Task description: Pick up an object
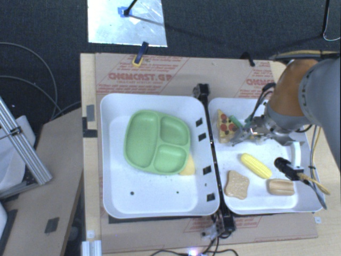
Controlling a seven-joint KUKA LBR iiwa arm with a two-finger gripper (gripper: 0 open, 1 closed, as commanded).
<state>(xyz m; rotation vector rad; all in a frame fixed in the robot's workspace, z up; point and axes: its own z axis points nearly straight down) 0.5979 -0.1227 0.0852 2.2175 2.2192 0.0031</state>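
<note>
In the right bin (303, 204), a toy pizza slice (225, 126) lies near the left wall at the back. My gripper (241, 135) is low over the bin, right against the slice's right edge. A yellow corn cob (256, 166) lies in the middle of the bin, just below the gripper. A bread slice (237, 184) sits at the front left and a tan bun (281, 186) at the front right. The grey arm with its orange band (290, 92) reaches in from the right.
The left bin (114, 196) holds a green divided plate (157, 142) with a small yellow thing (188, 167) peeking out under its right edge. A black divider (210, 143) runs between the bins.
</note>
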